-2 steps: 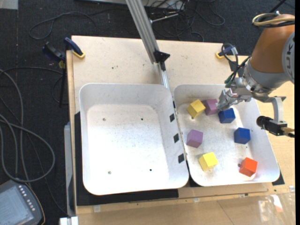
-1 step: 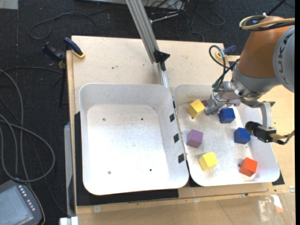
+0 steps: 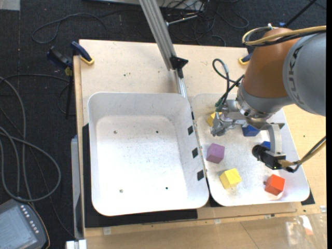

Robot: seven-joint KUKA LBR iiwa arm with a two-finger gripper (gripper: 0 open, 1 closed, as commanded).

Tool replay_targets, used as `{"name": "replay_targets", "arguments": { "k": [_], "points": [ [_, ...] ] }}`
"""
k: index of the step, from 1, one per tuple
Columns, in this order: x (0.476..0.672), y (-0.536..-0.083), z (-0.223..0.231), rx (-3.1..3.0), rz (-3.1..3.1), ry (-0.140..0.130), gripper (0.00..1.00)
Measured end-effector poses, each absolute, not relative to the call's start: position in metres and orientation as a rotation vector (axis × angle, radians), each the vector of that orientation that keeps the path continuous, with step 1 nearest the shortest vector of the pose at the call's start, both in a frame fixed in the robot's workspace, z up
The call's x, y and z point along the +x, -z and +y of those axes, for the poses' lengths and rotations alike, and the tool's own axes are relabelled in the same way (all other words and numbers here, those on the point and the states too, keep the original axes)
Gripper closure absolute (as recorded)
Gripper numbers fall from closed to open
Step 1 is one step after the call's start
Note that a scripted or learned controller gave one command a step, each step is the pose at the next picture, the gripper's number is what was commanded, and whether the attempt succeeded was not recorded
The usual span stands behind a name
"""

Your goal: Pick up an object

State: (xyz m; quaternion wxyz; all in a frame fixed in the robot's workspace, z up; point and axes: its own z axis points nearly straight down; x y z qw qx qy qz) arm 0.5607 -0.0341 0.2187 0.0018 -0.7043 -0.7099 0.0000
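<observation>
The big grey robot arm with the orange band [image 3: 275,66] reaches in from the right and hangs over the right white plastic bin [image 3: 296,193]; its metal claw [image 3: 224,122] sits low near the far left part of that bin; I cannot tell if the claw is open or closed, because the wrist hides most of it, and I see nothing held in it.

The toys to pick are all in the right bin; a small purple block [image 3: 216,153] lies just in front of the claw, a little toward the camera; this one looks nearest, so I think it is the easy pick. A little yellow block [image 3: 230,178] sits farther the same way, past the purple one; a red-orange block [image 3: 275,184] is well apart, near the right front corner; a blue block [image 3: 251,130] peeks out from under the wrist, and a bit of another yellow thing [image 3: 211,119] shows just beside the claw on its left.

The purple block looks like a cube, so it has no long side to line up with; the claw would need to slide toward the camera and then go down.

The left white plastic bin [image 3: 98,139] sits beside it, touching along the middle edge.
</observation>
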Motion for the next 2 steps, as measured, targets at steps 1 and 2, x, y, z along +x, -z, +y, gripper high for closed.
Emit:
{"name": "replay_targets", "arguments": {
  "k": [1,2],
  "points": [
    [0.536,-0.231,0.022,-2.21,-2.229,0.002,1.0],
    [0.514,-0.236,0.063,-2.211,-2.228,0.0,1.0]
  ]
}}
